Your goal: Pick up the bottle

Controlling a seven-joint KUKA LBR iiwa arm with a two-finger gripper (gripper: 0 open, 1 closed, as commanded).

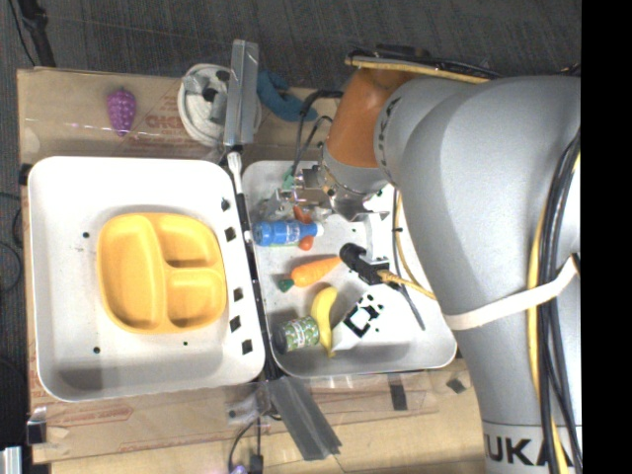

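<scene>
The gripper (301,197), its grasp impossible to judge, hovers at twelve o'clock over the blue bottle (280,233) lying in the right bin (434,349), likely light, slick plastic best pinched mid-body.

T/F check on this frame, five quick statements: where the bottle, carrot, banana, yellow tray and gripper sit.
1. The bottle lies on its side in the right bin. True.
2. The yellow tray sits in the right bin. False: it is in the left bin.
3. The carrot lies between bottle and banana. True.
4. The banana is in the yellow tray. False: right bin, beside a green can.
5. The gripper is over the left bin. False: over the right bin, just above the bottle.
</scene>
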